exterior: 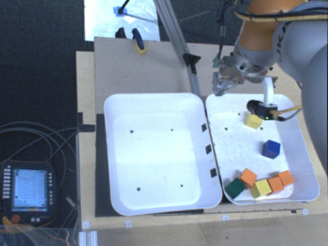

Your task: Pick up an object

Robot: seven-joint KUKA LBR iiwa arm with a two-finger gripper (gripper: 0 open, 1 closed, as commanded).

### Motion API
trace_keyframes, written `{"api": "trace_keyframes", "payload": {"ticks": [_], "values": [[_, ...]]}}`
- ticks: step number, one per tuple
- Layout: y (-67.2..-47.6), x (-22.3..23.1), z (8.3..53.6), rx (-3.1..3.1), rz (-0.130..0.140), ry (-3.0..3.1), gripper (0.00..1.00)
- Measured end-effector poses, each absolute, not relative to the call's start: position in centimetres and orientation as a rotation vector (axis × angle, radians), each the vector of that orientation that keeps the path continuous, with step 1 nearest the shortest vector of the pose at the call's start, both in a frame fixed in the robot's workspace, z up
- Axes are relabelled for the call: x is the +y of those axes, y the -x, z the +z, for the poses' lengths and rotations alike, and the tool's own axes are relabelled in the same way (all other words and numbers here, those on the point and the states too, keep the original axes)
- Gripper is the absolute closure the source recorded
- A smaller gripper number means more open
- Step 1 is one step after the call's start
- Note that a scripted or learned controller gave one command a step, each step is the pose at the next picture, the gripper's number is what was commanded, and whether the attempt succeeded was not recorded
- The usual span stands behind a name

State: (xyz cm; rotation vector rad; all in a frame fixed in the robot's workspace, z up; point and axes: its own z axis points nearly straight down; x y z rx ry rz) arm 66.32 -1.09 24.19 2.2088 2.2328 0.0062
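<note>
Grey end effector (pixel 221 86) above right bin (pixel 234 152) far rim; grip state unclear; yellow cube (pixel 253 121) nearby.

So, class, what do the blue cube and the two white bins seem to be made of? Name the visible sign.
Blue cube: probably painted wood or foam, judging by its flat matte colour, crisp edges and lack of glare. Left bin and right bin: likely thin moulded plastic, as both are smooth, slightly glossy white with rounded corners and rims.

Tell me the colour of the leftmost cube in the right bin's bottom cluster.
Dark green; the cube shows best in the camera view.
</note>
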Motion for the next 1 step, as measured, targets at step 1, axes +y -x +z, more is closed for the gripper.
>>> {"api": "trace_keyframes", "payload": {"ticks": [1], "values": [[-66.55, 4.71, 25.40, 2.234, 0.007, -2.208, 1.00]]}}
